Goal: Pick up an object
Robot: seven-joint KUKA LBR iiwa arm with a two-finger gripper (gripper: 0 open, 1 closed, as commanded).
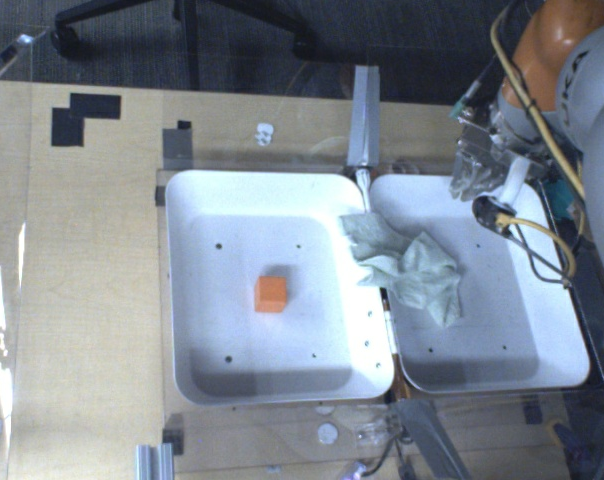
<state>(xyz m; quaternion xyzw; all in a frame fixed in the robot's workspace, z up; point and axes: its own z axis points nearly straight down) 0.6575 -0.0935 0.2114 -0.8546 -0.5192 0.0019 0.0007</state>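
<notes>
Gripper [474, 180]: above right bin [552, 358] rear edge; finger opening cannot be determined. Pale green cloth [412, 268] lies below-left of fingers, orange cube [271, 294] farther left.

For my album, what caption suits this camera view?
Robot gripper hovers over the right bin; cloth straddles both bins, orange cube in the left bin.

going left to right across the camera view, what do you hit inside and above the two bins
left bin → orange cube → pale green cloth, draped over the divide between the bins → right bin → gripper over the right bin's far edge
</notes>
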